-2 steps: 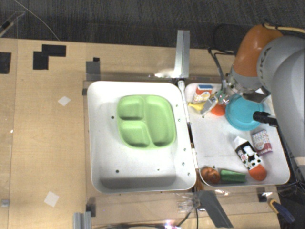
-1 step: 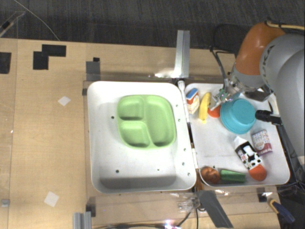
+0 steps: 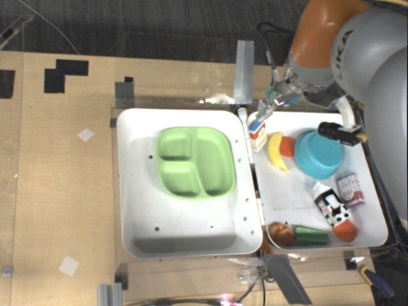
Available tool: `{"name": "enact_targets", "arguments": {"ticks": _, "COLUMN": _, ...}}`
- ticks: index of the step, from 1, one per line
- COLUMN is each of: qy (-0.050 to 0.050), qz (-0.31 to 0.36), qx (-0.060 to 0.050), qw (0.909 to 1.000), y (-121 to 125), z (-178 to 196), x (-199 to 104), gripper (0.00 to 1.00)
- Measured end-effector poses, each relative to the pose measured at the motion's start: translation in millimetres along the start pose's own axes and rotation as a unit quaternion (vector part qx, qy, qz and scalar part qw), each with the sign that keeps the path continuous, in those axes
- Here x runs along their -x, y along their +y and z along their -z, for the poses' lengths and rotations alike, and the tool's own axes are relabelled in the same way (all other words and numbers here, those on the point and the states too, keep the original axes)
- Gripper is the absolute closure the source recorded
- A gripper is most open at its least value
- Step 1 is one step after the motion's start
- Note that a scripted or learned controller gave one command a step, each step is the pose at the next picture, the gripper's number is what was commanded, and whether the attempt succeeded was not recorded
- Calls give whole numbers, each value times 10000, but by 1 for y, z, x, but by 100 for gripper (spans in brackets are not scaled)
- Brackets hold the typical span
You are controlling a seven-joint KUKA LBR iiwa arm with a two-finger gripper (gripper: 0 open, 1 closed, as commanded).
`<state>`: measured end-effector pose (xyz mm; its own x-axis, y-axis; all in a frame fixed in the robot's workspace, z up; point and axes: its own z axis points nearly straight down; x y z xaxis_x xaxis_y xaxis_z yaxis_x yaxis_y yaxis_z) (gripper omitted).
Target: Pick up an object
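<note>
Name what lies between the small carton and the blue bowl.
In the camera view, a banana and a red piece lie between the carton and the blue bowl.

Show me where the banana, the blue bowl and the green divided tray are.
banana [image 3: 276, 152], camera view, middle of its yellow body
blue bowl [image 3: 317, 155], camera view, its outer side
green divided tray [image 3: 171, 143], camera view, floor of its upper left compartment

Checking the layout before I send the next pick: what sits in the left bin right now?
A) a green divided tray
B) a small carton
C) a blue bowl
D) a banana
A: the green divided tray lies alone in the left bin, while the blue bowl, banana and small carton are all in the right bin.
</note>
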<state>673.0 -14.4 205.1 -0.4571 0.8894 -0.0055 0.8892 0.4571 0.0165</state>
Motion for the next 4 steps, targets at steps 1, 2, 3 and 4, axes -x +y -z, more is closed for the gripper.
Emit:
{"name": "enact_targets", "arguments": {"ticks": 1, "qy": -13, "qz": 13, "qx": -22, "qw": 10000, "y": -2, "z": 7, "x": 3, "gripper": 100}}
{"name": "enact_targets", "arguments": {"ticks": 2, "qy": -1, "qz": 1665, "qx": -49, "qw": 9860, "y": -90, "z": 42, "x": 44, "gripper": 100}}
{"name": "enact_targets", "arguments": {"ticks": 3, "qy": 16, "qz": 1692, "qx": -50, "qw": 9856, "y": -88, "z": 40, "x": 40, "gripper": 0}}
{"name": "enact_targets", "arguments": {"ticks": 4, "qy": -5, "qz": 1469, "qx": -29, "qw": 9891, "y": -78, "z": -105, "x": 62, "gripper": 0}}
